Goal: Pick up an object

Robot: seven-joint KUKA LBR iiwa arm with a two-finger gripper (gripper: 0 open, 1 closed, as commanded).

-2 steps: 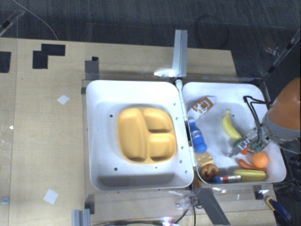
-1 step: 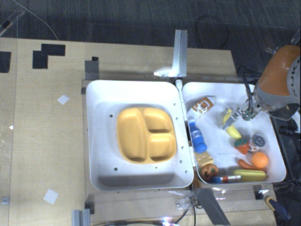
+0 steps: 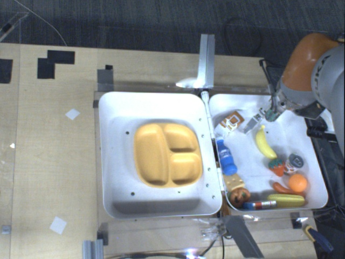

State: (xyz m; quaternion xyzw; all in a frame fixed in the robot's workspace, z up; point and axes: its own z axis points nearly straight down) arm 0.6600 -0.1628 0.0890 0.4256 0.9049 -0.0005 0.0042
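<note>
Yellow plastic banana (image 3: 264,143): smooth, curved, lying in the right shallow white bin (image 3: 318,161) near its far middle, just below the gripper's tip.
Gripper (image 3: 269,114): a small grey metal piece at the end of the grey arm with its glossy orange band (image 3: 304,61), low over the far part of the right bin; whether the jaws are spread or pressed together, I cannot tell; nothing shows between them.
Small box (image 3: 232,122): brown and white card, a printed face too small to read, near the bin's far left.
Grey flat piece (image 3: 251,123): just right of the box, between it and the gripper.
Blue plastic bottle (image 3: 225,156): cylindrical, pale label unreadable, lying along the left wall.
Orange ball (image 3: 297,183): round, matt, near the right wall.
Round grey tin (image 3: 295,160): dark lid, just above the ball.
Long yellow piece (image 3: 286,199): smooth, lying along the near wall.
Left shallow white bin (image 3: 116,144): rounded corners, smooth plastic.
Yellow plastic divided tray (image 3: 166,154): three compartments, glossy, in the middle of the left bin.
Bench (image 3: 48,161): pale wood grain, black square marks at far left.
</note>
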